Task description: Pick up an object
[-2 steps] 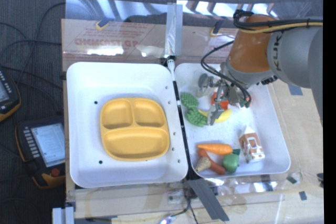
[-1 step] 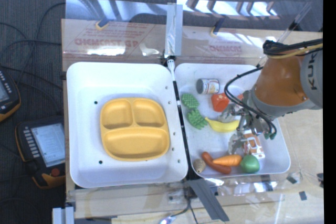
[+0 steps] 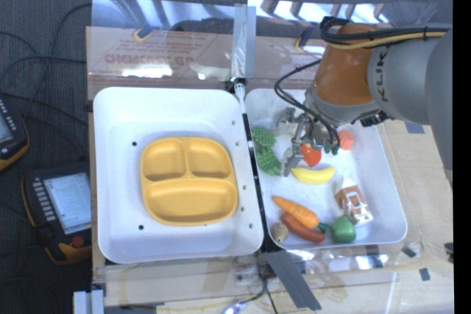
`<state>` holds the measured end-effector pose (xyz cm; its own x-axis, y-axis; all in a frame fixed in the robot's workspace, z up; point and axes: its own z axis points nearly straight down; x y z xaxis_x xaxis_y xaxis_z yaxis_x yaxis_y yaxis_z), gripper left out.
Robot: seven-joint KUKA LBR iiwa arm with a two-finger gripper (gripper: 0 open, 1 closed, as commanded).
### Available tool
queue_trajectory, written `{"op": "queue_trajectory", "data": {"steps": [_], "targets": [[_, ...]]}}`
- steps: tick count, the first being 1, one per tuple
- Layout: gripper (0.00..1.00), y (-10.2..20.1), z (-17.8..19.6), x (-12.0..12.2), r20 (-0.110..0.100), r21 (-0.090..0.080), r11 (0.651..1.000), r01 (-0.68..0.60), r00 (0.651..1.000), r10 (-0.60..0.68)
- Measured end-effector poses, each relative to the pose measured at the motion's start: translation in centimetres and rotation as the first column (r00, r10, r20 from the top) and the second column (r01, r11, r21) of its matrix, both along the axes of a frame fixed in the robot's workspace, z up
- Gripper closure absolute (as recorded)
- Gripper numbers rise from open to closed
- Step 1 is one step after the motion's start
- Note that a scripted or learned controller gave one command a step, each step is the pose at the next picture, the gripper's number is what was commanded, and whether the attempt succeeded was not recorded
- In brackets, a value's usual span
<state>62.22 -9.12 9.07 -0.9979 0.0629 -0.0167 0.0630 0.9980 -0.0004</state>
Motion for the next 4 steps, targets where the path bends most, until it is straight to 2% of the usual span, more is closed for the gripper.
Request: {"op": "queue_trajectory", "data": {"steps": [1,2,3,4], "targets": [[0.0,-3.6,0.0,-7.8,-0.004,-0.001,0.997,0.078,0.997,-0.078],[0.0,-0.5,0.0,-2.4,0.0,-0.001,0.999,0.048,0.999,-0.048],[0.0,-3.4,0.1,-12.7,0.002,-0.001,0.987,0.159,0.987,-0.159],[0.0,-4.0,0.0,-9.1,-0.007,-0.002,0.994,0.109,0.994,-0.109]]}}
